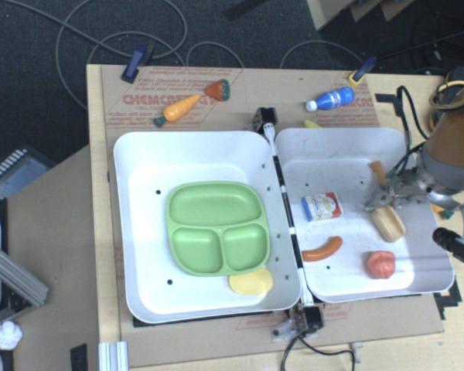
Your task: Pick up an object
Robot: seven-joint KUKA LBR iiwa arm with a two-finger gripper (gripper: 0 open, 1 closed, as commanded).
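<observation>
The right bin holds a small white carton with red and blue print, an orange-red sausage, a red lump and a tan bread-like piece. My gripper hangs low over the right side of this bin, just above the upper end of the tan piece. A thin tan strip pokes up beside the gripper. In the left bin lies a green divided plate, with a yellow disc at its front edge.
On the cardboard behind the bins lie a toy carrot, a red toy fruit and a blue and white bottle. Clamps join the bins in the middle. The arm's body stands over the right bin's right edge.
</observation>
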